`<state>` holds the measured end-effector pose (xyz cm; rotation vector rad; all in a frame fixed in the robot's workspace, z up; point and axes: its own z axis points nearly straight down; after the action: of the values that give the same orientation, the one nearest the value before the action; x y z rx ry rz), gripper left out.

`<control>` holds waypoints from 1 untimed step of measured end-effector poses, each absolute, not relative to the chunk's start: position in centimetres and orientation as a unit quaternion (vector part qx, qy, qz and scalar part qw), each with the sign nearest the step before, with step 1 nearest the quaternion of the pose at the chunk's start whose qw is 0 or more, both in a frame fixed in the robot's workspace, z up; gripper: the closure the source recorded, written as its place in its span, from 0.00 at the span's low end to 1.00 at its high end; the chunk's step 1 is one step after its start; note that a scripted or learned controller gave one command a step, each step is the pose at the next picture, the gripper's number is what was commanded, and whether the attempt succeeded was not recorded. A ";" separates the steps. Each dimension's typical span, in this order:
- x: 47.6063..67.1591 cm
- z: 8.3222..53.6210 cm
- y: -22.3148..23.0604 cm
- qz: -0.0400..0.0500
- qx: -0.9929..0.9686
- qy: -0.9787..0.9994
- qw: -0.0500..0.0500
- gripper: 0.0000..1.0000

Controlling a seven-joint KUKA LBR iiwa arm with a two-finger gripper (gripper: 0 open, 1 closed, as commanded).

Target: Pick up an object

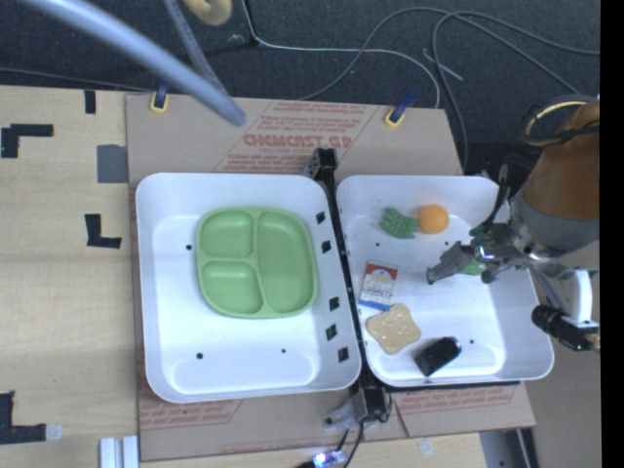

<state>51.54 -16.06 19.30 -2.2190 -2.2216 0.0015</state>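
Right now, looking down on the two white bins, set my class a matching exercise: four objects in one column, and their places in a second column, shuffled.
Objects:
1. green three-compartment plastic tray
2. small orange ball
3. black block
4. beige toast-shaped slice

Places:
A. right bin, far side, beside a green leafy toy
B. right bin, near edge
C. left bin, middle
D. right bin, just below the small red-and-white packet

Pairs: 1-C, 2-A, 3-B, 4-D
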 end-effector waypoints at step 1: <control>51.4 14.8 -16.5 0.002 -0.707 -0.707 0.002 0.00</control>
<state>51.43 -16.48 14.84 -2.2183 -2.2182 0.0063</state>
